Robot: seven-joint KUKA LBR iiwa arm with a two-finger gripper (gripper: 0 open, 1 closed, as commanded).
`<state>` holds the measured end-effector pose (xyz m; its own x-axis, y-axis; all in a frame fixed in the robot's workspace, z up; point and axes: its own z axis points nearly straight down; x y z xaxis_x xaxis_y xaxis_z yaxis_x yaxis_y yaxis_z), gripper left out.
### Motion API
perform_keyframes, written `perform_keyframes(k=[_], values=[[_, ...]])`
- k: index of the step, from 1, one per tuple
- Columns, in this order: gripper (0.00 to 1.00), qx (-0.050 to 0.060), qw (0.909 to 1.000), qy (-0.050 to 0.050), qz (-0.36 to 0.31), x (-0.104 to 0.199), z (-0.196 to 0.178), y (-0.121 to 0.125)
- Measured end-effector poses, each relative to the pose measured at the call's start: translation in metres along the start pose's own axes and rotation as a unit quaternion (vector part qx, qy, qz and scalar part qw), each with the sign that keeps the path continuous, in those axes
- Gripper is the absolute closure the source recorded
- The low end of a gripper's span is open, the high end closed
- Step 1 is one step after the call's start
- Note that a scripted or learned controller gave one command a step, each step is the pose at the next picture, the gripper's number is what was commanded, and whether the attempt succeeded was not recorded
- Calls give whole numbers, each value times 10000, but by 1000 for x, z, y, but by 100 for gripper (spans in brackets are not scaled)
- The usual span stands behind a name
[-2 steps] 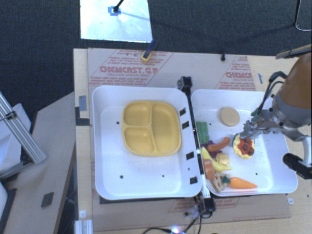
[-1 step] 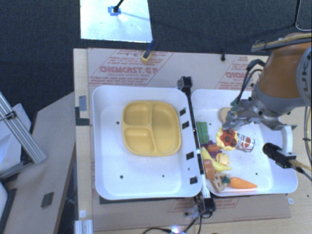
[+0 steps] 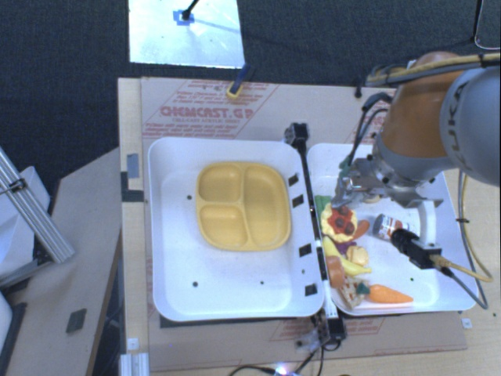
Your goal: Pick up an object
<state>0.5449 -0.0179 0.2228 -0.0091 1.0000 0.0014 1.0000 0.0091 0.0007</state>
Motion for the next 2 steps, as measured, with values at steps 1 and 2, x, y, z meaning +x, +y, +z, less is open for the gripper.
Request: perform_keyframes(k=[1, 2], values=[[100, -7, 10000, 7, -8, 61, 3, 21], [100, 2, 10000, -8, 27, 58, 6, 16]])
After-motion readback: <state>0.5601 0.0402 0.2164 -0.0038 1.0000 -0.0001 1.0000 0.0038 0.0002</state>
